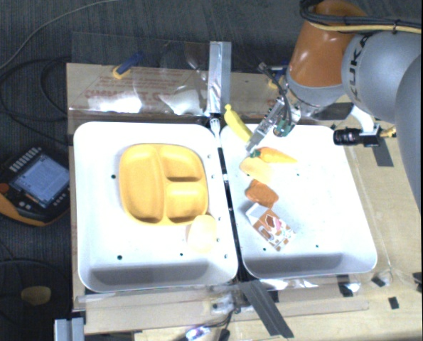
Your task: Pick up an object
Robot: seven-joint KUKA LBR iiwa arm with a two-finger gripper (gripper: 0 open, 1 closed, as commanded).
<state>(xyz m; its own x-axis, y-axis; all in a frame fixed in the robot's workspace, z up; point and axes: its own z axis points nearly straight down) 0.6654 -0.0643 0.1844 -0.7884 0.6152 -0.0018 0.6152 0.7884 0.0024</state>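
At eleven o'clock in the right bin (339, 212) my claw (256, 146) hangs low, because the toy carrot (274, 155) lies just beside its tips; how wide it stands, I cannot tell.

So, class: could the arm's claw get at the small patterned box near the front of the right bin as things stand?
Probably yes: the small patterned box lies uncovered, with only the brown block close behind it, and the claw hangs over the same bin.
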